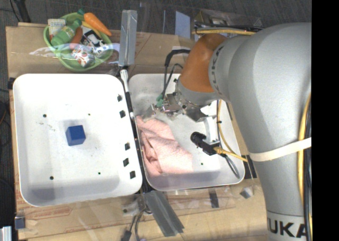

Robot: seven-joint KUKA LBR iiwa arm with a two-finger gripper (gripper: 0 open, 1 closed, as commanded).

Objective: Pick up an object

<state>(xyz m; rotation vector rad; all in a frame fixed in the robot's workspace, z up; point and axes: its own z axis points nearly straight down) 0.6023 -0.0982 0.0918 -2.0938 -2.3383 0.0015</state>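
Note:
A crumpled pink cloth (162,146) lies along the left side of the right bin (186,183). A small blue cube (76,134) rests in the left bin (32,107), left of its middle. The grey arm with its orange band (200,69) reaches down into the right bin. Its gripper (165,106) hangs at the cloth's upper edge, low over the bin floor. The wrist hides most of the fingers.
A green bowl (80,39) of toy food, a carrot among it, stands beyond the left bin at the top left. A black cable and connector (204,143) hang from the wrist over the right bin. The arm's big grey body fills the right side.

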